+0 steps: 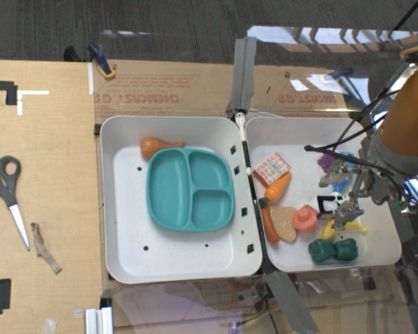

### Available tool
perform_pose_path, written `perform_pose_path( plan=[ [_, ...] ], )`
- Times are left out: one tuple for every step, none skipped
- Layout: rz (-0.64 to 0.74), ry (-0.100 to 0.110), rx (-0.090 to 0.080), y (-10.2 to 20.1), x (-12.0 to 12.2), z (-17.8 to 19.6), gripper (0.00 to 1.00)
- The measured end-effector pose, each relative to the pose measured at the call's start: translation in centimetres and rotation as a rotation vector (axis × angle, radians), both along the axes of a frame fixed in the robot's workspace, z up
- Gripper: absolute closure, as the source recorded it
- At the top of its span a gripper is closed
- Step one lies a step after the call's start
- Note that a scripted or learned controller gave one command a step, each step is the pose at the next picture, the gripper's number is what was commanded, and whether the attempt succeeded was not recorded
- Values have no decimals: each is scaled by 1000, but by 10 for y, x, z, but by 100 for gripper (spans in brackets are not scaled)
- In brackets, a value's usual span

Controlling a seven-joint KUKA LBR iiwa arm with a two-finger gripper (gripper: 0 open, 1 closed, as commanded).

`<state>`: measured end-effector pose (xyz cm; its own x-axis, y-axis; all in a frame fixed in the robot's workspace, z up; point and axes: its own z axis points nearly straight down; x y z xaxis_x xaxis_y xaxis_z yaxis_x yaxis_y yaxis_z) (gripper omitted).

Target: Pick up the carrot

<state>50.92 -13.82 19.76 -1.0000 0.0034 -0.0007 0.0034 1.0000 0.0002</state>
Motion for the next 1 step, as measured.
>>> perform_pose_path(
  plan=[
    [47,-3,0,22,108,-79,0]
  ],
)
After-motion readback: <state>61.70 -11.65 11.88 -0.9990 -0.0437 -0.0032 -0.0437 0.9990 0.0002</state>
